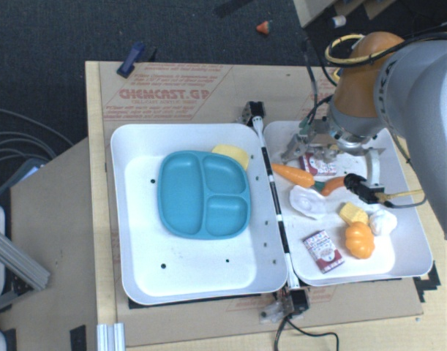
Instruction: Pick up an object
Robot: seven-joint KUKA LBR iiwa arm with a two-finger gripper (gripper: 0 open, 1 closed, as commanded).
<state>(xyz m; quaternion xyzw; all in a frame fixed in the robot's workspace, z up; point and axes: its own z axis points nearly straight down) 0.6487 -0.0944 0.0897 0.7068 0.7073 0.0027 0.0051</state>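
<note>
Gripper (pixel 320 154) sits low over the back-left part of the right bin (pixel 410 258), arm reaching in from the right with the orange band above the wrist. Jaw state cannot be told here: the wrist body and metal linkage block the tips, and nothing is visibly held between them.

Nearest candidate is the carrot (pixel 293 174), lying just in front of and slightly left of the gripper, long axis running left to right with a mild tilt toward the front on its right end. A grasp would likely need the jaws closing across that axis, so front to back. A red-and-white packet (pixel 322 168) lies right under the gripper, touching or near the carrot.

Further front in the same bin: white crumpled piece (pixel 308 203), yellow block (pixel 352 213), orange fruit (pixel 359 241), second packet (pixel 323 249).

Left bin (pixel 135 269) holds a blue divided plate (pixel 203 194) with a yellow item (pixel 232 154) behind it, well apart from the arm.
</note>
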